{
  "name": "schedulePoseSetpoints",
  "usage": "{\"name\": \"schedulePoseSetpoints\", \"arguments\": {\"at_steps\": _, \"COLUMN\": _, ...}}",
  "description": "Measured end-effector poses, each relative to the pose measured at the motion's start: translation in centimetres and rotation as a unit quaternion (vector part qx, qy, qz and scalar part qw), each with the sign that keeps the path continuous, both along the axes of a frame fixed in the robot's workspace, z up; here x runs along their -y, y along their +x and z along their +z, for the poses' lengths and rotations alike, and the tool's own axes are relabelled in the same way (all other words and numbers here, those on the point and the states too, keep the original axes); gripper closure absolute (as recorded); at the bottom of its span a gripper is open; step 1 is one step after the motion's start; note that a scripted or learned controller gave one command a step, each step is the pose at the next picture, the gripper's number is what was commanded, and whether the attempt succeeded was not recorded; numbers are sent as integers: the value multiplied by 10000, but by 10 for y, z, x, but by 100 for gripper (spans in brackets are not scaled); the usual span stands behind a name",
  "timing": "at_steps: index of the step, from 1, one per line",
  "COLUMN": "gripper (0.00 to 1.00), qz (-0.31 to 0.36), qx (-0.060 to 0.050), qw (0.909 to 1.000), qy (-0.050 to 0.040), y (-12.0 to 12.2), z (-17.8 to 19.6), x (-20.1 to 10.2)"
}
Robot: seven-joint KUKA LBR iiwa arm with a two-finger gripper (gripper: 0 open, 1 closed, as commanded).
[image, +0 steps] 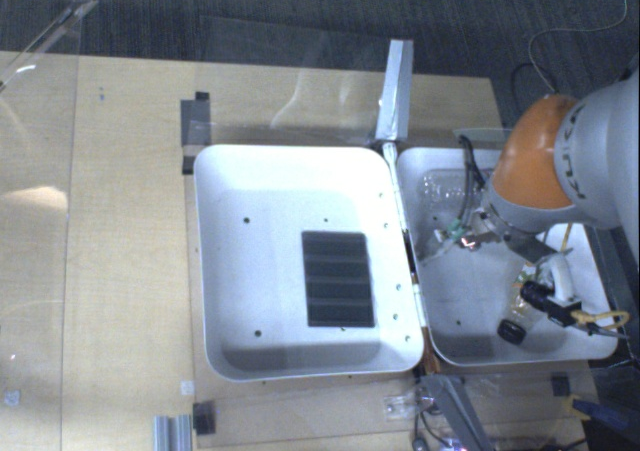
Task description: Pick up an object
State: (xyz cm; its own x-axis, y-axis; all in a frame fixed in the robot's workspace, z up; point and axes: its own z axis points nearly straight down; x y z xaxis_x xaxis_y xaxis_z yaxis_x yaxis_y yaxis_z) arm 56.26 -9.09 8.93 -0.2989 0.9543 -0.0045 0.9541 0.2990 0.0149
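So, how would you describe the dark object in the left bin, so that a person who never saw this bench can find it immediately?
Look at the two white bins side by side; take the left bin, the one away from the arm. On its floor, a little right of centre, lies a flat dark rectangle with ridges across it. It is the sole dark item there, while the small cluttered things lie in the right bin.

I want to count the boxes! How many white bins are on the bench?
2. One white bin sits on the left with a dark ridged block inside. The other bin is right beside it, under the robot arm, which hides part of it.
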Motion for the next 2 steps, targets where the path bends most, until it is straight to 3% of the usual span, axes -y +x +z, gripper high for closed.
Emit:
{"name": "schedulePoseSetpoints", "arguments": {"at_steps": 1, "gripper": 0, "qz": -1, "qx": -47, "qw": 10000, "qy": 2, "y": 52, "z": -1, "x": 8}}
{"name": "schedulePoseSetpoints", "arguments": {"at_steps": 2, "gripper": 0, "qz": -14, "qx": -49, "qw": 10000, "qy": -7, "y": 52, "z": 25, "x": 68}}
